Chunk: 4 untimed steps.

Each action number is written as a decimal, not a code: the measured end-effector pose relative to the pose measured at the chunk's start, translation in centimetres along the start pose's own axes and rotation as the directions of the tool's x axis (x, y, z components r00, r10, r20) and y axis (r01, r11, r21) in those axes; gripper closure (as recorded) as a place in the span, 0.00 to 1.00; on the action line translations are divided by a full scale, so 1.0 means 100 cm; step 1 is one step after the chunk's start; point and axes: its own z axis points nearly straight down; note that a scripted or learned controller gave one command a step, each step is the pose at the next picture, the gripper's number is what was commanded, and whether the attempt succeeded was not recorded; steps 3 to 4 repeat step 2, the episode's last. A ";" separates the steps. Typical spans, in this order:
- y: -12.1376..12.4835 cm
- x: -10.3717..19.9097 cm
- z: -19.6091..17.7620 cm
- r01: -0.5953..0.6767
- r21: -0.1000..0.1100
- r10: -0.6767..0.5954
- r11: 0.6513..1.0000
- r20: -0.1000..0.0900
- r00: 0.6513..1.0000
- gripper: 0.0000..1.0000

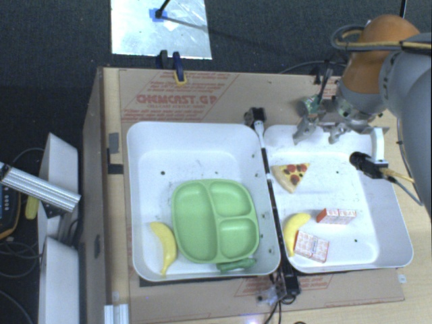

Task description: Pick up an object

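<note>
The arm (398,52) hangs over the far edge of the right bin (388,208), so this looks like the approach step, nothing yet picked. Its gripper (318,132) has its 2 fingers spread apart with nothing between them, above bare bin floor near the far wall. The next move likely calls for dropping toward the pizza slice (291,175), just beside the divider, or the well-apart red box (336,215).

Dark speckled floor (54,39) around a brown board-topped bench (182,93) printed with red lettering; a shiny square sheet (160,19) lying on the floor beyond; white panels (57,181) at left.
</note>
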 end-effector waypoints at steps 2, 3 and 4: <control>-0.093 0.015 0.069 -0.005 -0.013 0.005 1.000 0.003 1.000 0.00; -0.093 0.015 0.069 -0.005 -0.013 0.005 1.000 0.003 1.000 0.00; -0.093 0.015 0.069 -0.005 -0.013 0.005 1.000 0.003 1.000 0.00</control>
